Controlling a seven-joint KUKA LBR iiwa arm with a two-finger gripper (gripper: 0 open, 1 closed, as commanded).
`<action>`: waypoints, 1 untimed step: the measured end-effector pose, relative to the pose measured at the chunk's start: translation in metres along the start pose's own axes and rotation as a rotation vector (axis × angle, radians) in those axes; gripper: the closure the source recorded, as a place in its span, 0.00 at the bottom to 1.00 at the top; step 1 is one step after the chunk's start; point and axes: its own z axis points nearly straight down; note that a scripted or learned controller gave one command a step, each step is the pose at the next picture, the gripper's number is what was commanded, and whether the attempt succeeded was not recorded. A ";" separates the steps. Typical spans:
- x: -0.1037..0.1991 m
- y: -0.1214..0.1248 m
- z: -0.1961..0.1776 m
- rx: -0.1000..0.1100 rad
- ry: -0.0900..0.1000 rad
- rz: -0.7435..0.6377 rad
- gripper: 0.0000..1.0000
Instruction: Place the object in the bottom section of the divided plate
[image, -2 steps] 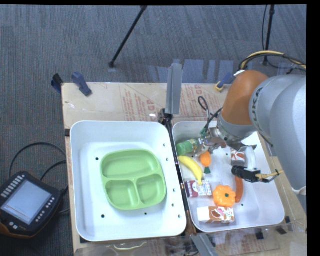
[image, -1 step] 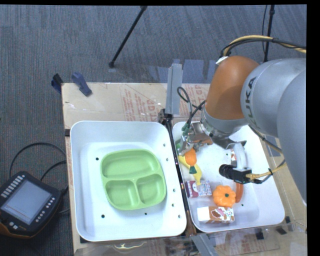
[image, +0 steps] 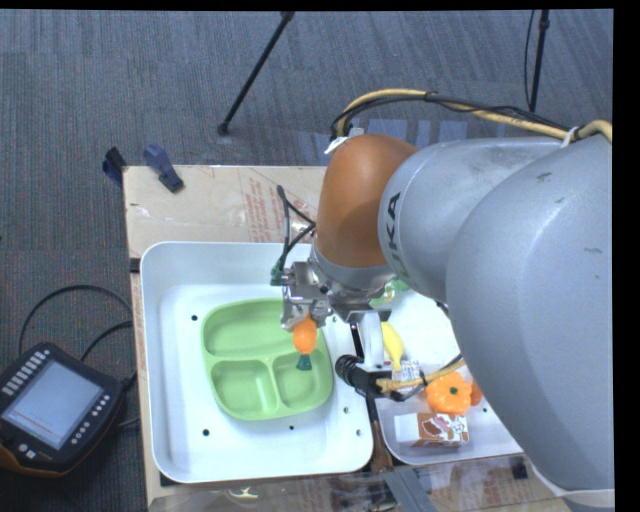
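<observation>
While hanging over the right edge of the green three-section plastic plate (image: 265, 368), pinching a small orange carrot-shaped toy (image: 304, 340) in the jaws (image: 303, 322), green tip down. Probably light, stiff, slick plastic; best held across the thick orange body.

Grey carpet (image: 120, 80) spreads behind and left of the pincer (image: 303, 322) — a black stand leg (image: 255, 70) slants across it. A teach pendant (image: 55, 405) lies far left, beside the bench (image: 215, 200).
</observation>
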 end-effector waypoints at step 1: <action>0.000 0.000 0.000 0.000 0.000 0.001 0.00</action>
